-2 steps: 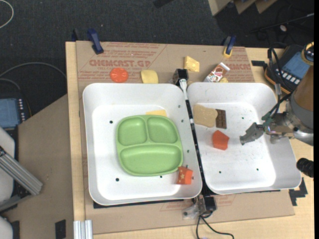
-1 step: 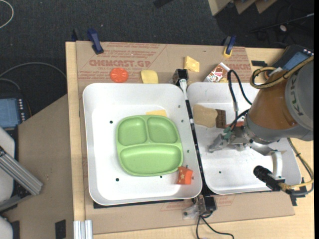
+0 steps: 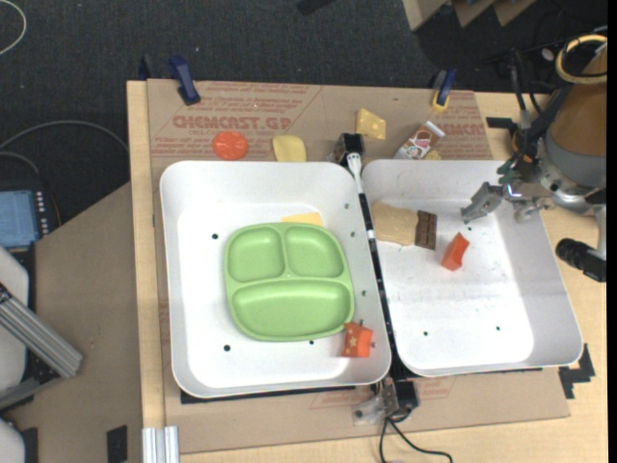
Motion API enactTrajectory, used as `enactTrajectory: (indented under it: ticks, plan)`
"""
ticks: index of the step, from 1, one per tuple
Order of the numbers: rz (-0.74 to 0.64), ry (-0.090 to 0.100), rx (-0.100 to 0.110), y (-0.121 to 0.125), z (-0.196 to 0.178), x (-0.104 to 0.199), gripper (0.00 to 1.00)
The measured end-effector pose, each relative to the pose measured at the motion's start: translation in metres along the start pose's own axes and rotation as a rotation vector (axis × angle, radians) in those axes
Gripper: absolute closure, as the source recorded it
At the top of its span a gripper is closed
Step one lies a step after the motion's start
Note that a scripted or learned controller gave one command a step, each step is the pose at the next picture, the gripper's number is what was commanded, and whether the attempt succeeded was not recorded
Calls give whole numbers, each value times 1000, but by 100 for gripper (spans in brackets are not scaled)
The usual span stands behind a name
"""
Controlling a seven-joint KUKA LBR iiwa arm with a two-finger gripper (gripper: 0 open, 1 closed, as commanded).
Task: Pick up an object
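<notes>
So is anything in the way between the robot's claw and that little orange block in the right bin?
Nothing visible. The gripper hangs just up and right of the orange block, with bare bin floor between. The brown block lies off to the left.

We read this as a robotics lab test cell. The brown cardboard-topped counter bears two shallow white plastic bins, blue spring clamps pin its covering, and black cables trail off the front edge. Dark carpet surrounds it; a grey aluminium rail lies at left. The grey robot arm enters from the right.
</notes>
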State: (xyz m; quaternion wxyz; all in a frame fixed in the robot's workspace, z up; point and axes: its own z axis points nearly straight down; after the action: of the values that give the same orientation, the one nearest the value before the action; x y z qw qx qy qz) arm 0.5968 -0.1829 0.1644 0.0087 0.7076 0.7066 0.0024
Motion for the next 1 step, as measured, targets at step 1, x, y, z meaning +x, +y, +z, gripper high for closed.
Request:
enactTrajectory:
  ticks: [1]
  plan:
    - [-3, 13, 25, -18, 84, 34, 0]
